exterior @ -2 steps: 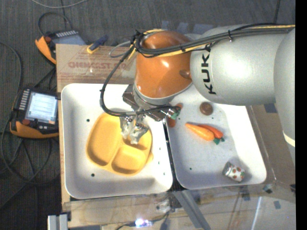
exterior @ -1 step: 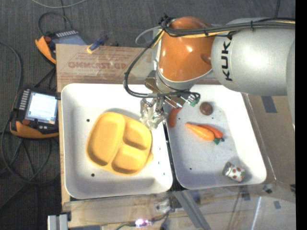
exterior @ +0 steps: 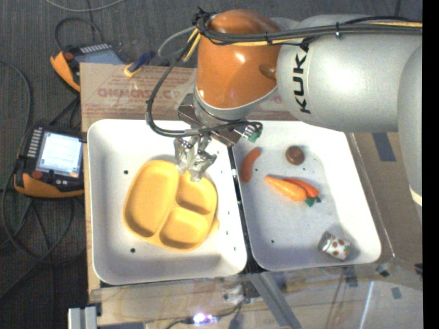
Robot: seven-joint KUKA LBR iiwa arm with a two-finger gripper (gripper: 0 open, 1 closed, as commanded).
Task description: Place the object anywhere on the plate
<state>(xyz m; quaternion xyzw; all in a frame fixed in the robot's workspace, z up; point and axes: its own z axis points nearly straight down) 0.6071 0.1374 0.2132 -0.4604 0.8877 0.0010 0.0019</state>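
Hovering over yellow plate (exterior: 171,208), gripper (exterior: 194,164) grip unreadable, nothing visibly held; likely release or retreat next.

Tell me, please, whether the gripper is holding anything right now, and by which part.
Nothing shows between the fingers of the gripper, which hangs over the plate. The carrot lies in the right bin.

Two bins stand side by side on the counter (exterior: 96,290). The left bin (exterior: 110,252) holds the plate (exterior: 171,208), and the hand (exterior: 194,163) hangs over the plate's far edge. In the right bin (exterior: 363,204) a carrot (exterior: 291,187) lies in the middle, a sausage (exterior: 248,164) to its left by the wall, a small ball (exterior: 295,155) behind it, and a cup (exterior: 336,245) on its side in the near right corner.
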